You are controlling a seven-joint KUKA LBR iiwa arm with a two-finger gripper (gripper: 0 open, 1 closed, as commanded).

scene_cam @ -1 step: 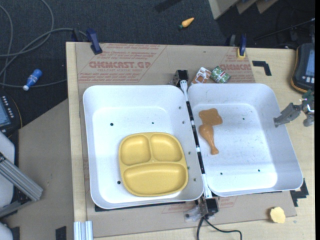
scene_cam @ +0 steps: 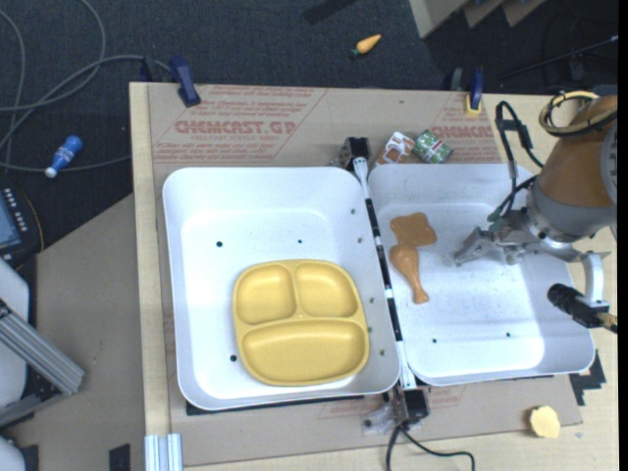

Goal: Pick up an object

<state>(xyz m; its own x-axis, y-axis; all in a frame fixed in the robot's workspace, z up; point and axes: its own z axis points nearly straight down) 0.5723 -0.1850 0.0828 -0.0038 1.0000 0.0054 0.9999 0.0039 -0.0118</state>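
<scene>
1. The bench [scene_cam: 294,116] is a brown board carrying two white bins side by side.
2. The left bin [scene_cam: 196,224] holds a yellow tray [scene_cam: 299,322] with three compartments, lying flat toward the near side.
3. The right bin [scene_cam: 491,332] holds two brown pieces near its left wall: a flat patch [scene_cam: 413,230] and, just below and touching or nearly touching it, a drumstick [scene_cam: 410,273] lying with its thin end toward the near side.
4. The arm [scene_cam: 579,180] reaches in from the right and hangs over the right bin's right half.
5. The gripper [scene_cam: 471,251] points left, toward the brown pieces but apart from them, with bare bin floor between. Nothing sits between its fingers; whether they stand spread or together I cannot tell at this size.
6. Small clutter lies outside the bins: a green packet [scene_cam: 430,146] behind the right bin and a yellow lump [scene_cam: 544,421] on the near right corner.
7. Risks, as I judge them: the drumstick and patch lie so close that a descent could catch both or push one aside; both are low and flat, so fingers may close above them or skid on the floor; and being near the wall, a finger could strike the rim.
</scene>
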